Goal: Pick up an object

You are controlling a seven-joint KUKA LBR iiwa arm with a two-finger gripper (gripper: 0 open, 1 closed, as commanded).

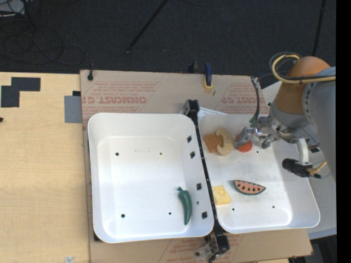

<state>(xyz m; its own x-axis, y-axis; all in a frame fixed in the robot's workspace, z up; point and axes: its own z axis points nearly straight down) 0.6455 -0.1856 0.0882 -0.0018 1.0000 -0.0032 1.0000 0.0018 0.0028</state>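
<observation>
Reaching into the right bin point(296, 212), the gripper point(248, 138) has its fingers closed around a small round red-orange object point(245, 144), near the far side, right of a tan piece point(219, 142).

white bins point(104, 147): smooth, slightly glossy plastic | board under them point(137, 95): matt brown cardboard | bench point(38, 163): pale wood look | green pepper point(185, 204): shiny plastic | arm point(307, 97): smooth grey-orange shell

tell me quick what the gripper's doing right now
gripper: low in the right bin, right at a small red object; open, shut or holding cannot be told.
</observation>
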